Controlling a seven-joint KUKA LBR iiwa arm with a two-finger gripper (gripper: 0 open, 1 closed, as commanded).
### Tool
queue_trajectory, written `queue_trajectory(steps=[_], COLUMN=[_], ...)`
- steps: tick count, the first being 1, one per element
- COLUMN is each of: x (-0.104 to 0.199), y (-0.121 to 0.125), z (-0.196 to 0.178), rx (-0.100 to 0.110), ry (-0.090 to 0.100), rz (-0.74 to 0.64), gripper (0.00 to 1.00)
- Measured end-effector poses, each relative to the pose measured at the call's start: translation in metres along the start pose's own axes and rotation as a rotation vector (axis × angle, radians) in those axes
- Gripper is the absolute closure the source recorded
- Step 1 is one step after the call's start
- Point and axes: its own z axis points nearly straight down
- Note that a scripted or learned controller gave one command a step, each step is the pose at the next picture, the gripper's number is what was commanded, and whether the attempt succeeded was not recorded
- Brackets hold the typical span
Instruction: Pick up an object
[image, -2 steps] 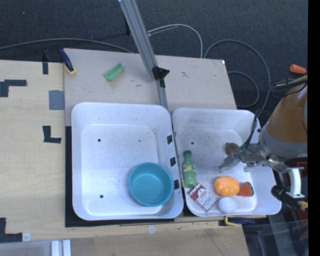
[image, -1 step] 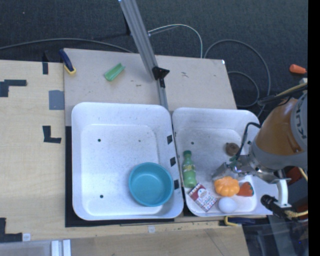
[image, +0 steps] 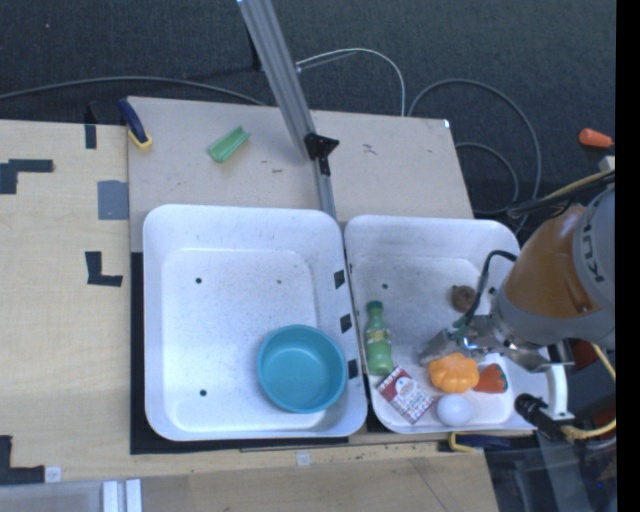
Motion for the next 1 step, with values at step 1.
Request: queue_trajectory(steps=[1], x=[0.0009], y=[0.0001], z=[-0.0105], rx=[0.001], ry=[0.002], rz=[-0.001], gripper=[1.0])
